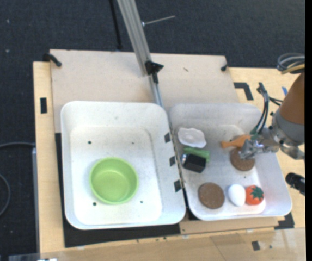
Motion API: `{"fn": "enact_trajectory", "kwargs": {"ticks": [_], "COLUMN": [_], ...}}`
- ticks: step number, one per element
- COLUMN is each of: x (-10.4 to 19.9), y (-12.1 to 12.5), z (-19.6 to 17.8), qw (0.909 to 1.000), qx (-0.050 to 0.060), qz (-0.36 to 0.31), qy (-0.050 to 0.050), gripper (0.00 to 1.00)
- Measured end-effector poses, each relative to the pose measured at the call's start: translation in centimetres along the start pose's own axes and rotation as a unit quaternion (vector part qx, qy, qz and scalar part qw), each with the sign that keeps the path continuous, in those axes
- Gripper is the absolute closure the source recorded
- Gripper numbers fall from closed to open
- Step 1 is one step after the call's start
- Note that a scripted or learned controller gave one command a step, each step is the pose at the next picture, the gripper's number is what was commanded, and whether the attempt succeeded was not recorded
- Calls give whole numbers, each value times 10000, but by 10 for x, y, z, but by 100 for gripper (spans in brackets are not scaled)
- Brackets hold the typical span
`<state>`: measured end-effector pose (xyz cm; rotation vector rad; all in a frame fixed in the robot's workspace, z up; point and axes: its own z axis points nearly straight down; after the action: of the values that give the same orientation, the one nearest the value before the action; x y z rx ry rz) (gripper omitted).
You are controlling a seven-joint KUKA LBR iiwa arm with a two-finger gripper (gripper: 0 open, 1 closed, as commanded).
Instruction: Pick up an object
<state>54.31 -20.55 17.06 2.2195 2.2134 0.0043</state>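
arm [289,113] reaching in, pincer [247,152] over brown disc [243,161]

A: The bins [79,118] look like white plastic, smooth but speckled with dark marks. The green bowl [114,180], lower left, is glossy plastic.

B: And the bench [134,75]?

A: Pale, matt board, like wood or fibreboard. The pole [134,29] at the top looks like ribbed, bright metal.

B: The small things at right?

A: The egg [236,194] is smooth and white, the tomato [255,195] shiny red. Both brown discs [211,195] look matt and grainy, like cork. The floor [36,20] is dark, rough carpet.
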Motion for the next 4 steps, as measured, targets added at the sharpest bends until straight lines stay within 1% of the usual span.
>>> {"fn": "enact_trajectory", "kwargs": {"ticks": [2, 3, 4], "x": [-6, 46, 91], "y": [7, 16, 29], "z": [-116, -102, -107], "qw": [10000, 10000, 10000], "qx": [-4, 26, 18], "qz": [-33, -46, -49], "qy": [-1, 14, 15], "gripper": [100, 100, 100]}}
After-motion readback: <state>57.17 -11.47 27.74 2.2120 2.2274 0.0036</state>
